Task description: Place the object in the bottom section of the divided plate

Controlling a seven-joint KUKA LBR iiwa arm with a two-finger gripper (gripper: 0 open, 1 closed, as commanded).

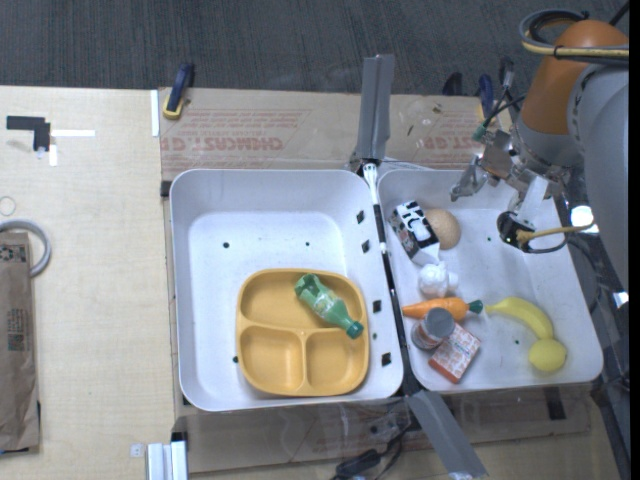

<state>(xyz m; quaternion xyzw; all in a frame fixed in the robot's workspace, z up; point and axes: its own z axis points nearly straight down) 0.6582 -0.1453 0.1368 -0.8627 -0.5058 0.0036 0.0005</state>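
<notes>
A yellow divided plate (268,306) sits in the left bin (200,268), toward its front. A green bottle (326,304) lies tilted in the plate's large top section, its cap end reaching the right rim. The two smaller sections at the plate's bottom hold nothing. My gripper (495,194) hangs over the back of the right bin (585,318), far right of the plate, below the orange band (560,88). Its fingers are spread open with nothing between them.
The right bin holds a black-and-white carton (411,226), a brown round item (445,229), a white lump (432,280), a carrot (438,309), a can (431,332), a red packet (456,355), a banana (526,315) and a lemon (547,355).
</notes>
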